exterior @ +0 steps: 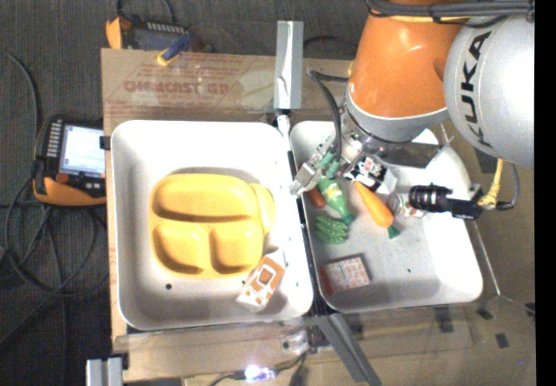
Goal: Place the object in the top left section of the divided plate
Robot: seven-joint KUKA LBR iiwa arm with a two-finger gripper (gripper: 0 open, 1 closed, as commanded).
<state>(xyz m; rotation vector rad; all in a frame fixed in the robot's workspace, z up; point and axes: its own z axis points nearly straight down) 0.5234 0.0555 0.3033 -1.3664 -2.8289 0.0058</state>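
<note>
The yellow divided plate lies in the left bin, with one long section along its top and two smaller sections below. My gripper hangs over the left part of the right bin, just right of the wall between the bins. Directly beneath it are a small red and green toy and a green leafy toy. An orange toy carrot lies just to their right. The wrist hides whatever sits right under it.
An orange and white box lies in the left bin by the plate's lower right corner. A patterned reddish card rests in the right bin's front part. A small white and red item sits under the wrist.
</note>
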